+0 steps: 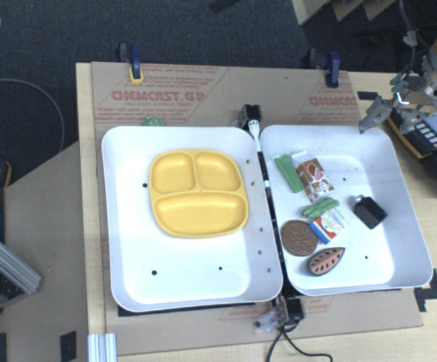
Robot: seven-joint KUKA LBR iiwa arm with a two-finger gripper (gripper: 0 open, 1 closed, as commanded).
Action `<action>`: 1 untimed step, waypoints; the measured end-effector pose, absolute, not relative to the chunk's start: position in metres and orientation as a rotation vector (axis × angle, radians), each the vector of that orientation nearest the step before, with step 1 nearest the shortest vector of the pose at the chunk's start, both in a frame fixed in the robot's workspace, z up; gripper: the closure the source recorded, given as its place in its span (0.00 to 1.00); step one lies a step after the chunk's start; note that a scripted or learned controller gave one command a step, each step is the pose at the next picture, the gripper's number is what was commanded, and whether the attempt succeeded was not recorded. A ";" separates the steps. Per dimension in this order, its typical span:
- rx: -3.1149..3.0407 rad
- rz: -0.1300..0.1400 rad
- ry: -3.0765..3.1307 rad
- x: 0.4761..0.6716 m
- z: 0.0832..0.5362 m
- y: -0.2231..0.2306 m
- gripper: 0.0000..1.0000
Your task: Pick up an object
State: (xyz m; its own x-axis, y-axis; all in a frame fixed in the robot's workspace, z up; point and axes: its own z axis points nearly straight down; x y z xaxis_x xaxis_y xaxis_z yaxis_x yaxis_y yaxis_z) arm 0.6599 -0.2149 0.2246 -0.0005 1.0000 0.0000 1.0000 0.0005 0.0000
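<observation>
Nearest camera: oval reddish piece (326,261) at front of right bin (407,202), brown round disc (299,237) just beside it. Green stick (287,173), long axis running front to back, lies near bin's left wall. Black block (369,211) sits toward right side. Gripper (408,102) hovers above bin's far right corner, grasping nothing; finger spread probably open, view poor, cannot tell. All objects lie forward-left of it; black block nearest.
</observation>
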 end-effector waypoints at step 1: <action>2.219 -0.002 2.239 0.659 0.077 -0.107 0.00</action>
